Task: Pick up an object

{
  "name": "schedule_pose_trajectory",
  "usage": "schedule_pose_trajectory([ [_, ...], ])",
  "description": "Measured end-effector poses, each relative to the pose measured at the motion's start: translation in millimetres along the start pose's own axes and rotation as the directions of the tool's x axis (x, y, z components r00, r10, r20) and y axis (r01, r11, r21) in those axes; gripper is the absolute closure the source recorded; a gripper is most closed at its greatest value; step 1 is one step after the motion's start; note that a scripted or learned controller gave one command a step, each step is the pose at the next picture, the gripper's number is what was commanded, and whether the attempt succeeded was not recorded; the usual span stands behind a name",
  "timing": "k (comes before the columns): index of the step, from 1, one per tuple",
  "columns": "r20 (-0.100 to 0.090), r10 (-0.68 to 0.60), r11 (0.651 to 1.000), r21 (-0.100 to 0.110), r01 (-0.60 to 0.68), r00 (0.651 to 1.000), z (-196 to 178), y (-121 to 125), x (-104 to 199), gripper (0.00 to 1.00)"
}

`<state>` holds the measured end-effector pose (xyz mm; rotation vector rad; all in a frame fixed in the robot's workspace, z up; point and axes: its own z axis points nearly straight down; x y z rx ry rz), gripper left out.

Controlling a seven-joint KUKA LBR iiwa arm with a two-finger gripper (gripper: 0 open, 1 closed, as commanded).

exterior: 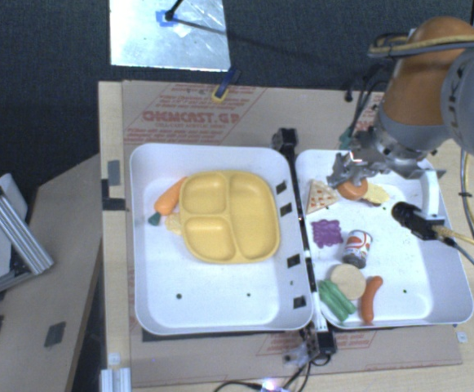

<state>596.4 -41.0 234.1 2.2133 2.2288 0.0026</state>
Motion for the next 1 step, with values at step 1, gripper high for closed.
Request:
schedule_pose_trajectory([
  [1,0.002,0.005,1.000,-0.001,-0.005,1.000,3.5,4.0,-6.1,1.00],
])
